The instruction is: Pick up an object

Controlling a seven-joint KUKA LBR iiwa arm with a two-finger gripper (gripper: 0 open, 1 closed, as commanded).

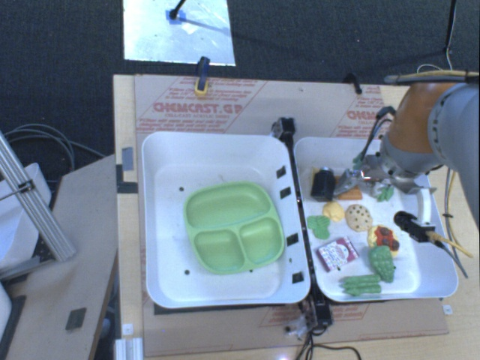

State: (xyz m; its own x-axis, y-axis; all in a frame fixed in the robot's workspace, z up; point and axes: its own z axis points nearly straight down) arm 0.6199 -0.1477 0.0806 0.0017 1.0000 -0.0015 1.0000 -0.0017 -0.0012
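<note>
My gripper (351, 178) hangs low over the upper left part of the right bin (439, 280), with the arm reaching in from the right. A black object (322, 184) lies just left of the gripper's tip, touching or nearly touching it. An orange piece (347, 195) sits right under the gripper. Toy foods lie below these: a yellow piece (334, 212), a cookie (358, 217), a green leaf (319, 227), a red-and-white packet (337, 254), a red-and-yellow piece (385, 237), a broccoli (382, 263) and green beans (361, 283).
The left bin (165, 201) holds a green divided plate (234, 227). A black divider (294, 201) runs between the two bins. A small green piece (385, 193) lies under the wrist. The right bin's lower right corner is bare.
</note>
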